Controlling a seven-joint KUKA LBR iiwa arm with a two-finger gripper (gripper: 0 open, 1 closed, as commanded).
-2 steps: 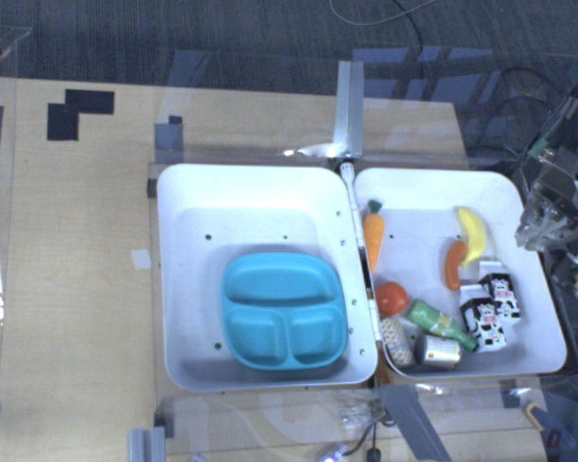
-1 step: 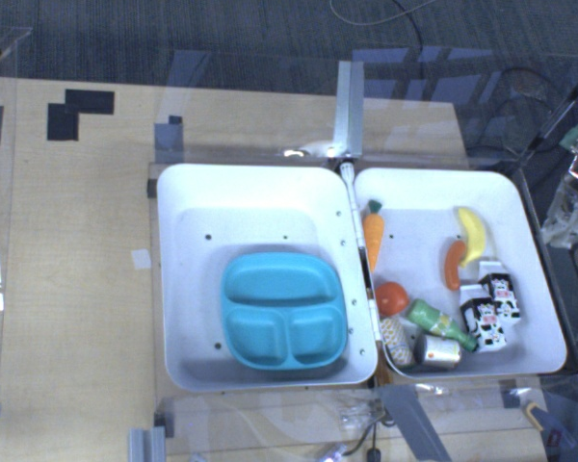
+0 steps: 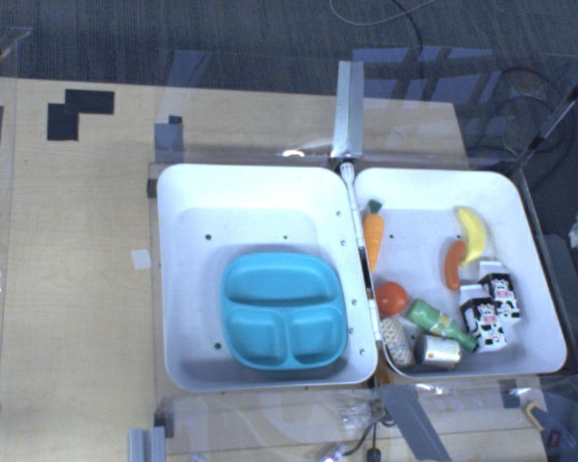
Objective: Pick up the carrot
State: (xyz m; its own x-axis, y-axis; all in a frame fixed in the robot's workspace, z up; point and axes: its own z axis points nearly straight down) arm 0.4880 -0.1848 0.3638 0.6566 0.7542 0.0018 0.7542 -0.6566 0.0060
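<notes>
1. Two shallow white plastic bins side by side on the bench, and the target is in the right-hand bin (image 3: 433, 189): the small orange toy carrot with a green leafy top (image 3: 374, 231).
2. It lies against that bin's left wall, just beside the metal divider (image 3: 348, 123) between the bins, green end pointing to the far side and tip pointing near.
3. It has room around it. The round red tomato (image 3: 392, 298) sits near its tip but apart from it, and the yellow banana (image 3: 472, 234) and the orange-red sausage-shaped piece (image 3: 453, 263) are well apart to the right.
4. The left bin (image 3: 241, 195) holds only a light-blue three-compartment plate (image 3: 284, 309), so nothing there matters for this pick.
5. How the gripper's jaws stand, I cannot tell, and nothing suggests the carrot is held: it rests on the bin floor.
6. The step in hand looks like the approach. To do it well, come down over the thick orange middle and set the jaws across the carrot's width.
7. Watch that left wall. The inner finger has a tight slot beside it, and clipping the rim could spoil the grasp.
8. Close on the body, not the leafy top, then lift straight up.
</notes>
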